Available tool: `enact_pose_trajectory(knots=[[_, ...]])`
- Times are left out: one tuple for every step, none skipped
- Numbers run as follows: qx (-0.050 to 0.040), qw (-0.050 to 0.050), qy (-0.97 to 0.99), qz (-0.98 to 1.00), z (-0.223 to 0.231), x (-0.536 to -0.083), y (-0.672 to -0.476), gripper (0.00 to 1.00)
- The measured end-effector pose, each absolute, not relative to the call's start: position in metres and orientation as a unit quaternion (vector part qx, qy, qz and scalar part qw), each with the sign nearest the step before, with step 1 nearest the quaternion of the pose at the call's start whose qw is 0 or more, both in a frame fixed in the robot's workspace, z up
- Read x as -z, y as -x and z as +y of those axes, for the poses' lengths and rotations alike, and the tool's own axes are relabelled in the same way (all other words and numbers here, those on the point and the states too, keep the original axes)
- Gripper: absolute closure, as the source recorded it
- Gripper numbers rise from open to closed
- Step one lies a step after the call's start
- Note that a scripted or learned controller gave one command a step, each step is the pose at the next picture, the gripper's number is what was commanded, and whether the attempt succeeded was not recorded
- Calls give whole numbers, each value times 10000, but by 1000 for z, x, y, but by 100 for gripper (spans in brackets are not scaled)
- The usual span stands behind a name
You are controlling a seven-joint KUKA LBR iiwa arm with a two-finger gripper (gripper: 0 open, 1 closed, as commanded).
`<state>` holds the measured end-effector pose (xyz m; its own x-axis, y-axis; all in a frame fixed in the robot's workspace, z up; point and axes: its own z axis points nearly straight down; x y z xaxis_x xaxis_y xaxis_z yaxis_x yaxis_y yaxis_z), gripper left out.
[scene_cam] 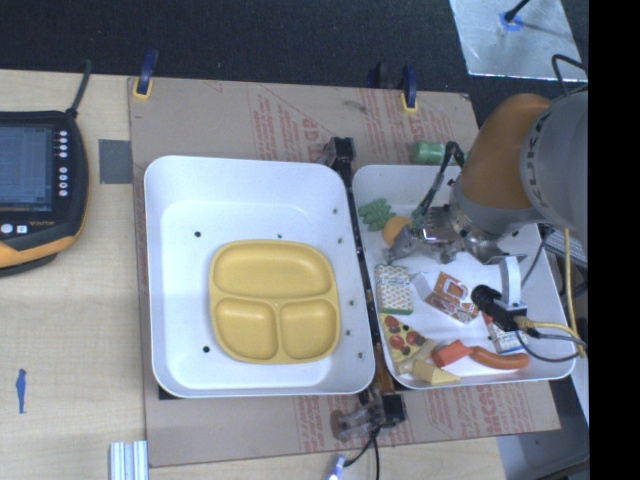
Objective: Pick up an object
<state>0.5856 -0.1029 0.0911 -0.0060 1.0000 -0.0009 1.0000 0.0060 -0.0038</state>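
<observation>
The right white bin holds several toy food items: a green leafy piece, a yellow-orange piece, a patterned box, a red-brown snack packet, a pizza slice, a cheese wedge and a red sausage. My gripper hangs low over the bin's upper left part, right beside the yellow-orange piece and above the patterned box. The wrist hides what lies directly under it.
The left white bin holds a yellow divided plate. A green object lies on the cardboard behind the right bin. A tablet-like pendant sits at far left. Cables trail over the right bin's right side.
</observation>
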Motion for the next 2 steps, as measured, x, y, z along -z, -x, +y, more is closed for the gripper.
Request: enact_pose_trajectory(knots=[[-6,8,7057,-7085,-113,-92,-628,0],[-8,14,7052,-7090,-114,-103,-628,100]])
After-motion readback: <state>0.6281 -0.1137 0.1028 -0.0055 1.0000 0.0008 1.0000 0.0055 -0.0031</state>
